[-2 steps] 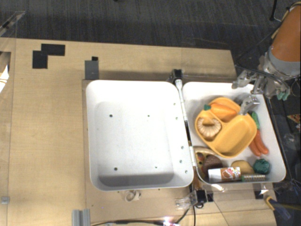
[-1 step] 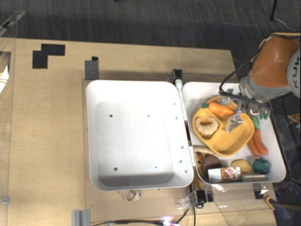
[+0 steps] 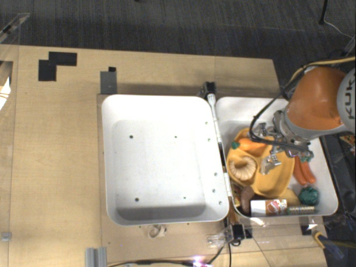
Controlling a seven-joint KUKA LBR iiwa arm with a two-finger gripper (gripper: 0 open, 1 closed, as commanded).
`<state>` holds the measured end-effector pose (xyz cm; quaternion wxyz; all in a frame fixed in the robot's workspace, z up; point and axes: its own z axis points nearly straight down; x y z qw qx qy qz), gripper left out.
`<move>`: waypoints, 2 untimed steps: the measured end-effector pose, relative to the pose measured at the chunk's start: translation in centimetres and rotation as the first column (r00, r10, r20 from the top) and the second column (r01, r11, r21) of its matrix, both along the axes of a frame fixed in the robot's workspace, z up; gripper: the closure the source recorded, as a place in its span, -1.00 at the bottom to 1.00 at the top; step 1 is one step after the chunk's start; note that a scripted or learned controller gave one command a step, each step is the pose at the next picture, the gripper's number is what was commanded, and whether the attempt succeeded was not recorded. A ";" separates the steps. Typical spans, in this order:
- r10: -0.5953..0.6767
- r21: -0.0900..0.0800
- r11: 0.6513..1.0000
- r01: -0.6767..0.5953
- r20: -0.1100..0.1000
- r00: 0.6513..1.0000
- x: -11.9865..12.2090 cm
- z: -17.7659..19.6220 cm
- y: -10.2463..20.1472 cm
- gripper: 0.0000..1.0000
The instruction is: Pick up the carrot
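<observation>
The gripper (image 3: pixel 272 161) is hanging over the crowded right bin (image 3: pixel 332 204); whether its fingers are spread cannot be told. The carrot (image 3: pixel 304 171) is lying at the frame's right, just beside a yellow toy (image 3: pixel 278 179) and a green vegetable (image 3: pixel 309 194). Risk: crowding neighbours may be deflecting a grasp, catching the wrong item.

The shallow white left bin (image 3: pixel 161 160) offers open floor throughout. The right white bin (image 3: pixel 233 110) is crowded: a yellow cloth-like heap (image 3: pixel 281 174), tan mushroom-shaped toy (image 3: pixel 242 167) and white bottle (image 3: pixel 268 207) block its near half.
</observation>
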<state>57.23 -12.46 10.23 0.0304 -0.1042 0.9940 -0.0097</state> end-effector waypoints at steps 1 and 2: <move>-0.159 -0.022 0.987 0.159 -0.028 0.987 6.3 -0.2 1.0 -1.00; -0.297 -0.013 0.955 0.297 0.000 0.955 2.9 0.2 1.0 -1.00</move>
